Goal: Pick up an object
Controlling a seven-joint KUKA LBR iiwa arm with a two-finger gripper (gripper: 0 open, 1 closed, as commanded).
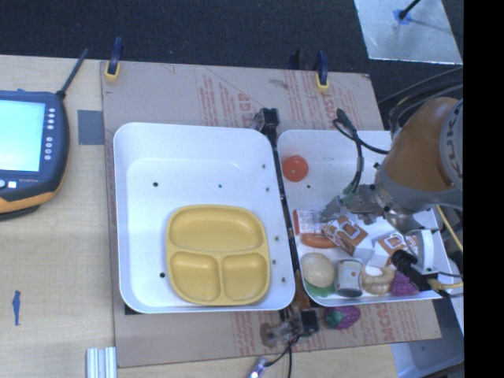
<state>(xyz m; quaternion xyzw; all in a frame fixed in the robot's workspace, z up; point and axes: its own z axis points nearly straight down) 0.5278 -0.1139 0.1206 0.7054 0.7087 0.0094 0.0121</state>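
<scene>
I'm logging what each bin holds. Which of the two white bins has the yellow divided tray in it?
The left bin holds the yellow divided tray. The right bin, under the arm, holds a jumble of small items instead, including a red round piece.

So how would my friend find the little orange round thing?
Look at the right white bin, the one with the small toys. The toys crowd its near end; the orange round thing sits alone at the far end, by the wall shared with the left bin. Nothing else there is a flat orange disc.
</scene>
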